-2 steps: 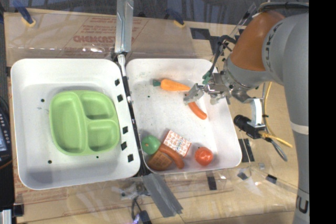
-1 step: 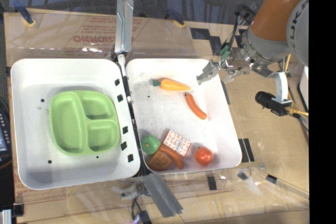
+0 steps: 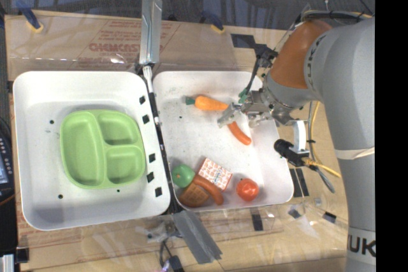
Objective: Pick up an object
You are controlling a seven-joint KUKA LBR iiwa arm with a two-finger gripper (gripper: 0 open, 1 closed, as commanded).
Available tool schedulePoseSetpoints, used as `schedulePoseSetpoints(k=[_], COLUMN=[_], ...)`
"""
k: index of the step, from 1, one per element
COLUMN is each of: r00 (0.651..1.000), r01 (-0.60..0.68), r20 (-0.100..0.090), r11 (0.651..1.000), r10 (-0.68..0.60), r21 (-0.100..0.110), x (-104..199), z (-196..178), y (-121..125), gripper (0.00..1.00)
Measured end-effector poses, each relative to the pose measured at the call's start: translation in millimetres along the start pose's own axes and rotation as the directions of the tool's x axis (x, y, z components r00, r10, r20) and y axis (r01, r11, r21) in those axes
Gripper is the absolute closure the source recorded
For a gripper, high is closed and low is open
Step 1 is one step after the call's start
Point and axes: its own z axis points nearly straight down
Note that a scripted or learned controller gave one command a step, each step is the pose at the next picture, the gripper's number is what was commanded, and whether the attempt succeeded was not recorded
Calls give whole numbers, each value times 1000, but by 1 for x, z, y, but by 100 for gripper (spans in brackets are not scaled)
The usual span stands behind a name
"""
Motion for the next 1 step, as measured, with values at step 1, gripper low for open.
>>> schedulePoseSetpoints(k=[1], r00=[1000], r01=[6], r20=[-1], r11=[1000], r10=[-6], r21=[1], x=[1], z=[-9], y=[1], gripper=[100])
